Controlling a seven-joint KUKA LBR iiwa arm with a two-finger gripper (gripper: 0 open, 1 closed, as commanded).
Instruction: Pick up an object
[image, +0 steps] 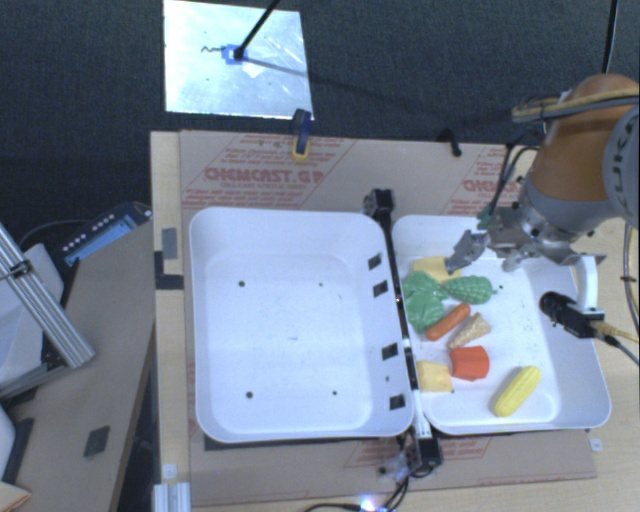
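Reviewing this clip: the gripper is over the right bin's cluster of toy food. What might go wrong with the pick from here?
1. The gripper hangs above tightly packed items: the green leafy piece, the green pod and the carrot touch or overlap, so it may nudge neighbours or grab two.
2. The yellow piece under the fingers lies near the divider, leaving little room on that side.

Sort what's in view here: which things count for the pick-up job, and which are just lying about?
For the job:
- gripper, above the right bin
- toy food in that bin: yellow corn, red block, carrot, green leafy pieces

Just lying about:
- left bin
- cardboard sheet under both bins
- yellow clamp
- silver plate
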